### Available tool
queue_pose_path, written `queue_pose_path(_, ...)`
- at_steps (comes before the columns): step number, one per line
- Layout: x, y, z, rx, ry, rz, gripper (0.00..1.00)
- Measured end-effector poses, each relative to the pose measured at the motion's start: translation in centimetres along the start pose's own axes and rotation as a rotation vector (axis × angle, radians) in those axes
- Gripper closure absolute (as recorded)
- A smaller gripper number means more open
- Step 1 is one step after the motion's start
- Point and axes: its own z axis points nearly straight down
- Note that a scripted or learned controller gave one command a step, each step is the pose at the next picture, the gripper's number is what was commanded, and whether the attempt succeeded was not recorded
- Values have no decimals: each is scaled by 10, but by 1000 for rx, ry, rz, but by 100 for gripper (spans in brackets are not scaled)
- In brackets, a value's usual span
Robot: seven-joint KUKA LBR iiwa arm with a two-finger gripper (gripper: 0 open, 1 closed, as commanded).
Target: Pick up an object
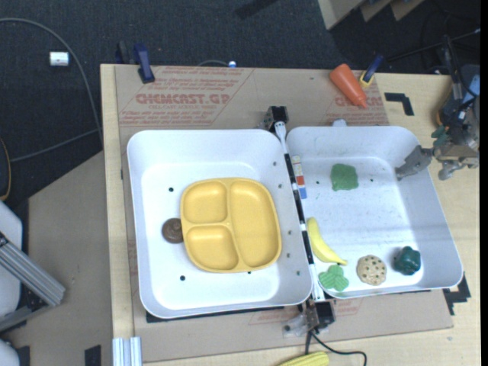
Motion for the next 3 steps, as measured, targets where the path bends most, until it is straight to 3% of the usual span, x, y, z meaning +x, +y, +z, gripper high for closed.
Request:
queue_pose_path(1,39,29,140,-1,1,-1,0)
queue_pose_path(2,103,105,139,-2,2,-3,0)
queue_pose_path(3,92,77,139,0,0,1,0)
